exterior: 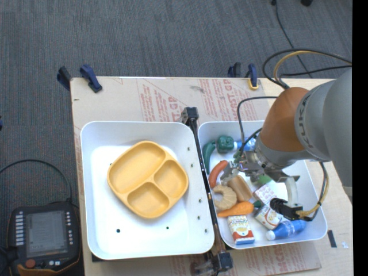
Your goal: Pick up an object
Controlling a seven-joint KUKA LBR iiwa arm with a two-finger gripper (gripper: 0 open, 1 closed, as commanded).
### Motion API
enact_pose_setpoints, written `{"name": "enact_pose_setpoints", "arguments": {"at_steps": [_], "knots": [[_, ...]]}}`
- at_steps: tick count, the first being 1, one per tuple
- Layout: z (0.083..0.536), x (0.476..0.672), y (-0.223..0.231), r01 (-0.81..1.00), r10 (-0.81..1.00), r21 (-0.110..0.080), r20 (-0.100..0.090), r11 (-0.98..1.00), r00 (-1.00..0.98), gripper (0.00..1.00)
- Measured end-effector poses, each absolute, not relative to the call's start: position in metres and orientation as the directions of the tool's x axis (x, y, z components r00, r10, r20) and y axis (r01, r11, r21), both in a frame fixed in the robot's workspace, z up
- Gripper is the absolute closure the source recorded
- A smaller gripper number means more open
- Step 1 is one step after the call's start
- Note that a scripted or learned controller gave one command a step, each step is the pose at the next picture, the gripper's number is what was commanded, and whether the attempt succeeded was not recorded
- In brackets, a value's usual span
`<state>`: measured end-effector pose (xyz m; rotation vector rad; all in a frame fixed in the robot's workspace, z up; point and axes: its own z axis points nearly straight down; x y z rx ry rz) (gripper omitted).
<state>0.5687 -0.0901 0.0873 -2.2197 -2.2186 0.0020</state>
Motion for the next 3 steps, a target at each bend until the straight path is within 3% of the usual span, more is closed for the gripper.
{"name": "enact_pose_setpoints", "arguments": {"at_steps": [1, 3], "knots": [[0.098, 0.570, -0.091, 1.000, 1.000, -0.002, 0.002, -0.003, 0.003, 1.00], [0.117, 0.571, -0.090, 1.000, 1.000, -0.002, 0.004, -0.005, 0.005, 1.00]]}}
